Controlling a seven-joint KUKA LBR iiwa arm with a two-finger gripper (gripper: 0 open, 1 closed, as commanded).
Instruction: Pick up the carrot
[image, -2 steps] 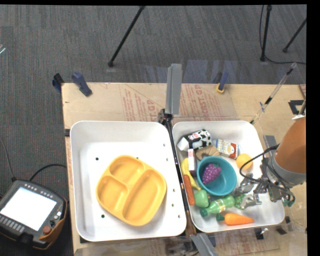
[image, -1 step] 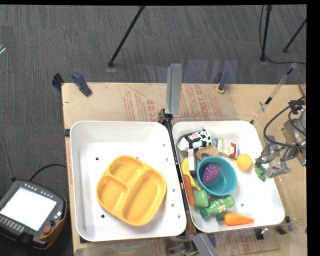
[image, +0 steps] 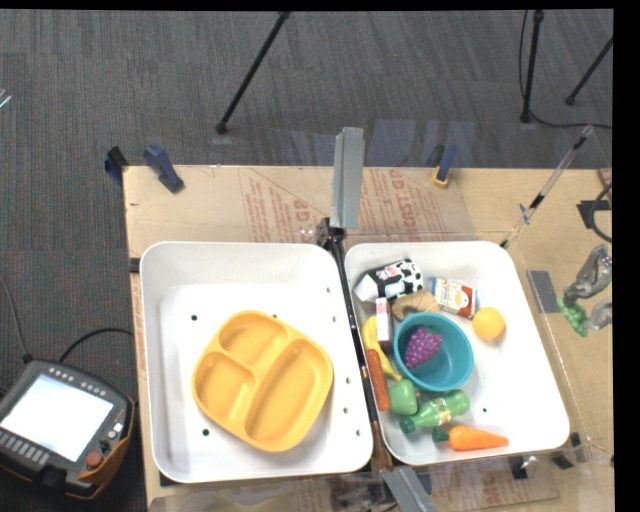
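orange and tapered, the carrot (image: 477, 438) lies flat in the near right corner of the right bin (image: 528, 320), just beside the near wall. its long axis runs left to right, thick end to the left near a green bottle (image: 436, 412), thin tip pointing right.

the gripper (image: 588, 292) sits at the right edge of the camera view, outside the bin and past its right wall, farther from the camera than the carrot. whether its fingers are spread or pressed together i cannot tell; nothing is seen between them. so the carrot lies to the left of the claw and nearer the camera, and the reach will likely have to cross the bin wall and come down close to the near one.

around the carrot the bin floor is smooth white. a teal bowl (image: 434, 352) holding purple grapes (image: 423, 344) sits beyond it. the left bin (image: 170, 290) carries a yellow divided plate (image: 263, 379). both bins rest on a bench (image: 250, 205) over dark carpet.
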